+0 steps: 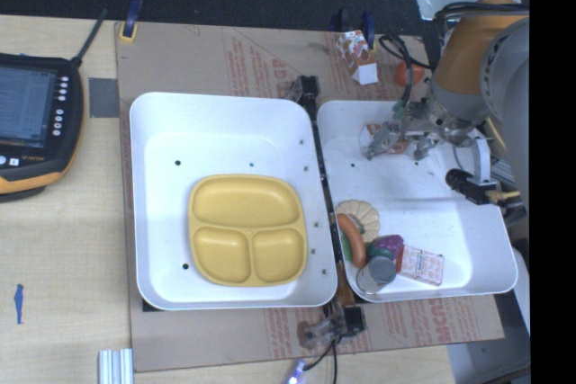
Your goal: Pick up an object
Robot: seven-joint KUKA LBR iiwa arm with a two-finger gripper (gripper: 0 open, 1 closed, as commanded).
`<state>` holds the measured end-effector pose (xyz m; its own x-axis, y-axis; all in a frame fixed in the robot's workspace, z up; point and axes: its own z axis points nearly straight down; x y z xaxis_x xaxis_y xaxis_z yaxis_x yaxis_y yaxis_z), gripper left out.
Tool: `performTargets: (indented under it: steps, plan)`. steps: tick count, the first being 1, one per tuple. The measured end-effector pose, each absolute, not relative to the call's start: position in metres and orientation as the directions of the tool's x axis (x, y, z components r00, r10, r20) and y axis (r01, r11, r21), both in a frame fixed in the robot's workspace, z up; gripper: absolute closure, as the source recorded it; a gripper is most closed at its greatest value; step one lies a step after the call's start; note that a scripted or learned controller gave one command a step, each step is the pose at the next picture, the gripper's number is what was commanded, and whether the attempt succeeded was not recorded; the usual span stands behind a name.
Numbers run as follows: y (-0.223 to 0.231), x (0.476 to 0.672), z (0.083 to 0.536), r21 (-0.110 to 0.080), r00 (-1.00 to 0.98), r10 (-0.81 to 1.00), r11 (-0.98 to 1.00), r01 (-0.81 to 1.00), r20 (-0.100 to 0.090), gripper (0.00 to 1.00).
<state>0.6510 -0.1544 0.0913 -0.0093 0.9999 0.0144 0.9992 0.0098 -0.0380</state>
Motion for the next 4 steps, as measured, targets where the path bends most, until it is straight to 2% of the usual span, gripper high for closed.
performTargets:
  steps: [1, 2, 3, 4]
  plan:
    - [-0.213, 0.655, 0.123, -0.007, -0.003, 1.000, 0.003, 1.000, 0.001, 0.00]
    - [-0.194, 0.652, 0.095, -0.026, -0.004, 1.000, 0.004, 1.000, -0.003, 0.00]
    - [-0.212, 0.657, 0.263, 0.001, -0.004, 1.000, 0.004, 1.000, -0.001, 0.00]
    - [-0.212, 0.569, 0.192, -0.005, -0.005, 1.000, 0.005, 1.000, 0.000, 0.00]
